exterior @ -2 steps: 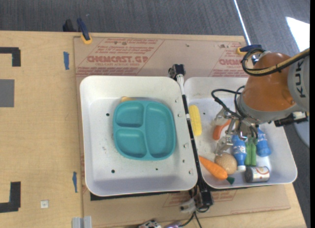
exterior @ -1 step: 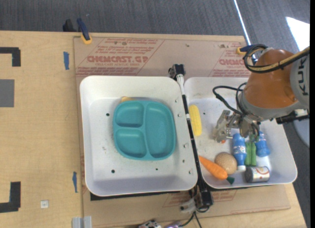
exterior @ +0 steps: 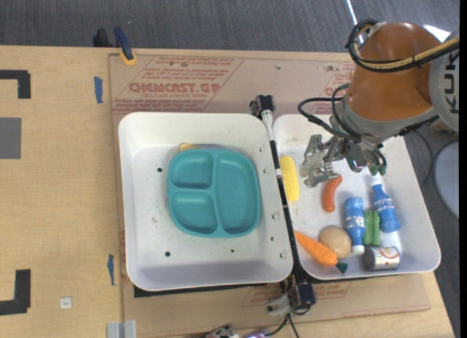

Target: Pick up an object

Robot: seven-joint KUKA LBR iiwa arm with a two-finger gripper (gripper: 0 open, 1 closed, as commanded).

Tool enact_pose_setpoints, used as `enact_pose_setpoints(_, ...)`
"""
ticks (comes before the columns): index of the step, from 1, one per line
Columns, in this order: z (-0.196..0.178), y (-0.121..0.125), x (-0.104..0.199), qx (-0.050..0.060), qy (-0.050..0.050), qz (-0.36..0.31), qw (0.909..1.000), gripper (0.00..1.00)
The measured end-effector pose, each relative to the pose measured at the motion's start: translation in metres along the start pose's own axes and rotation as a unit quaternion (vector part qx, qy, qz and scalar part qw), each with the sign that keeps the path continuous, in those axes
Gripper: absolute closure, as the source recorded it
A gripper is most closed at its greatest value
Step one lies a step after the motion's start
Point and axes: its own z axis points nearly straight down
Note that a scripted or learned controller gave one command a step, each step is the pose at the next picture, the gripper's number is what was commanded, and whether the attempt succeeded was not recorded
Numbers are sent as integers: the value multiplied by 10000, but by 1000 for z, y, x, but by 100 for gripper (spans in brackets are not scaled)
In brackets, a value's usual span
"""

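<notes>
My gripper hangs over the back part of the right bin, open, with nothing between its fingers. A red-orange sausage lies just under and in front of its tips. A yellow corn cob lies to the gripper's left, along the bin's left wall. Toward the front lie an orange carrot and a beige potato. Two blue-and-white bottles, a green item and a small can sit at the front right.
The left bin holds a teal divided plate with something yellowish peeking out behind it. A black-handled tool lies along the ridge between the bins. The arm's orange band looms over the right bin's back edge.
</notes>
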Motion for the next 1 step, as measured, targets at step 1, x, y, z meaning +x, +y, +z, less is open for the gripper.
enact_pose_setpoints(1,-52,67,34,-7,9,-1731,9849,100)
